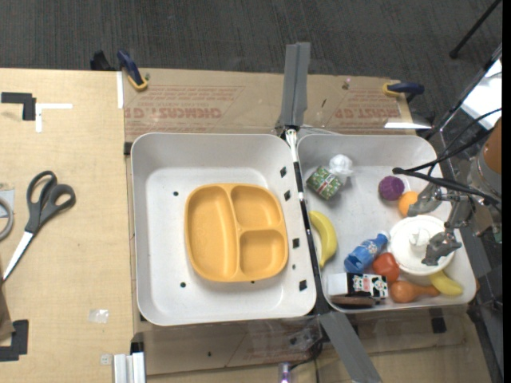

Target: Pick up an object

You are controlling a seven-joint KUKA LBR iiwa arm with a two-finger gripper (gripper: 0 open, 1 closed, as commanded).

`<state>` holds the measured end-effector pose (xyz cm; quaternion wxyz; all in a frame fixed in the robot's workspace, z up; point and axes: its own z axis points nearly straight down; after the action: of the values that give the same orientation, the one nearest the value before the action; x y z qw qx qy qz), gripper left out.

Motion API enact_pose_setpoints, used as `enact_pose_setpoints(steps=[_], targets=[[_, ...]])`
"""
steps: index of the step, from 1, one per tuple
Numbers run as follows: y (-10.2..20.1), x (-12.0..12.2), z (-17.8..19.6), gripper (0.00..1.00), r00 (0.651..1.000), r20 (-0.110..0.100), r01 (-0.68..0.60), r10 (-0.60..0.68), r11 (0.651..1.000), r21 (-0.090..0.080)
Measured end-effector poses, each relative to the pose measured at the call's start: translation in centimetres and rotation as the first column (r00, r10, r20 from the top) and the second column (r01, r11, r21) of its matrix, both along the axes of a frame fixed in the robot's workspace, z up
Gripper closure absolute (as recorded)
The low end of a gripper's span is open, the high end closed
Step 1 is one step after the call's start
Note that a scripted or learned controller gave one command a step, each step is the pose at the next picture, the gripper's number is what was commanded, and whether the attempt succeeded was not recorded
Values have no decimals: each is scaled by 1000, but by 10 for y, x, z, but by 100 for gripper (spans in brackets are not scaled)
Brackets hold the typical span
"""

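Observation:
My gripper [431, 228] reaches in from the right over the right bin [363, 146]. It is open, with its two grey fingers spread apart. A white cup [415, 246] sits just under and between them; I cannot tell whether they touch it. Around the cup lie an orange fruit [408, 203], a purple ball [390, 187], a red tomato [386, 265], a blue bottle [366, 252] and a yellow fruit [447, 284]. Further left are a banana [323, 234] and a green and white packet [326, 181]. Nothing is lifted.
A black and white carton [366, 285] and an orange piece [405, 291] lie along the right bin's front wall. The left bin [156, 214] holds a yellow divided plate [236, 231]. Scissors [38, 206] lie on the bench at far left. Black cables cross the right bin's right side.

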<state>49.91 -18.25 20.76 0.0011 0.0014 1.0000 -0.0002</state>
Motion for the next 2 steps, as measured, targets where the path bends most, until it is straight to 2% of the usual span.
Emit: enact_pose_setpoints(steps=[1, 2], targets=[[-35, 51, -100, 0, 1000, 12, 2, -2, 1000, -2], [-2, 160, -102, 0, 972, 19, 233, -233, 973, 0]])
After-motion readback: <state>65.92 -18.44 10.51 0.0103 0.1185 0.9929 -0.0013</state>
